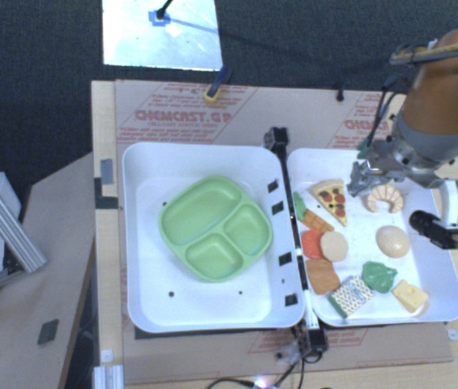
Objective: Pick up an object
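Note:
The right bin (pixel 453 294) holds several toy foods: a pizza slice (pixel 330 199), a croissant (pixel 384 198), a pale egg (pixel 392 241), a carrot (pixel 315 218), a red slice (pixel 312 244), a round beige piece (pixel 335 246), an orange-brown piece (pixel 323 275), a green leafy piece (pixel 378 275), a yellow cheese block (pixel 410 296) and a checkered packet (pixel 351 296). My gripper (pixel 365 177) hangs low over the back of this bin, just left of and behind the croissant and right of the pizza slice. Nothing shows held in it.
The left bin (pixel 147 298) carries a green divided plate (pixel 216 228). A black divider with clips (pixel 289 217) runs between the bins. A black cylindrical part (pixel 434 228) juts over the right bin's right side near the egg.

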`<state>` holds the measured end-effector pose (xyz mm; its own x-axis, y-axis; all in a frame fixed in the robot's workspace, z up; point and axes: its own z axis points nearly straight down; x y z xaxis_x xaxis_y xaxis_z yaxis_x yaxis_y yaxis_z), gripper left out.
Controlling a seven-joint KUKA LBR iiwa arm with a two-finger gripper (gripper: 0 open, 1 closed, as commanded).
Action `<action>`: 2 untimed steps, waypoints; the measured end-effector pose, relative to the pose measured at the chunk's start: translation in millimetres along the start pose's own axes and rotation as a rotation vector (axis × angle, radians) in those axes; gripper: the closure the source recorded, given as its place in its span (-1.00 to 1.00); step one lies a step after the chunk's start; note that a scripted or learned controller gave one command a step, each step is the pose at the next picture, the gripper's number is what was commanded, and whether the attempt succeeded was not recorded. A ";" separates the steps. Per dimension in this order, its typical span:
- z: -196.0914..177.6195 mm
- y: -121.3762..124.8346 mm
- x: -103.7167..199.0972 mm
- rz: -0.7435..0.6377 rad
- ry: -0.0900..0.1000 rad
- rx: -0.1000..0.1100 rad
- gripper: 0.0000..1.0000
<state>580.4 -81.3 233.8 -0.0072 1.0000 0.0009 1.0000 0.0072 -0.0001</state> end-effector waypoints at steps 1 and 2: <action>-0.4 -29.5 35.5 0.000 0.001 0.001 1.00; 19.0 -32.7 52.4 0.001 0.000 0.000 1.00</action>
<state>547.3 -29.1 214.8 -0.0064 1.0000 0.0007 1.0000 0.0064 0.0001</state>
